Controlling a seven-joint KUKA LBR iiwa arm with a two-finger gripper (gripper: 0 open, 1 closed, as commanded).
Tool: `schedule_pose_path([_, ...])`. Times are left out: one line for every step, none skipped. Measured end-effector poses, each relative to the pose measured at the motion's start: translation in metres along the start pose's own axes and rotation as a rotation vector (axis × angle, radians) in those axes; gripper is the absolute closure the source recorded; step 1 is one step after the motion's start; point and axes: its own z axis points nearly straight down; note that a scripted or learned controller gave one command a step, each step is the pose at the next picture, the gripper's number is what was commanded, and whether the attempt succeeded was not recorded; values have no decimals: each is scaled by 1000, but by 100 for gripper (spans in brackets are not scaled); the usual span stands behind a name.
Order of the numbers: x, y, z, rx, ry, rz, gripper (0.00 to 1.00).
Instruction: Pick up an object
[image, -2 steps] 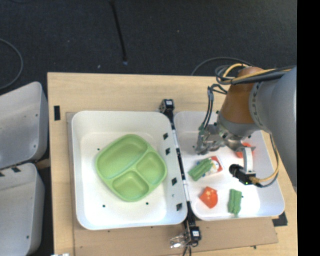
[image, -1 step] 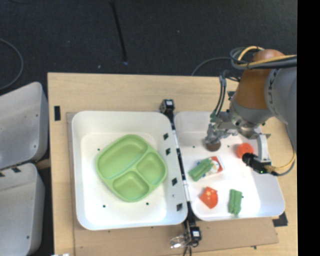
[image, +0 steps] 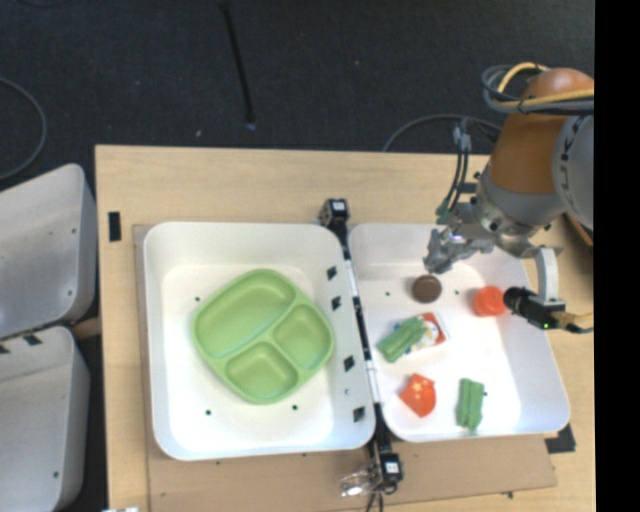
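The gripper hovers at upper right, just above a brown ball in the right bin (finger spread: cannot tell from here).

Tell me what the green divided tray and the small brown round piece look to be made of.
Green divided tray: likely moulded plastic, matte to slightly satin; uniform lime colour, soft rounded compartment walls, no grain.
Small brown round piece: unclear, possibly plastic or rubber toy food; dull, even dark brown surface with no shine, too small to tell more.
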Motion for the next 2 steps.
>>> schedule_pose_path([46, -8, -10, 4, 3, -8, 100])
schedule_pose_path([92, -17, -16, 6, 4, -8, 100])
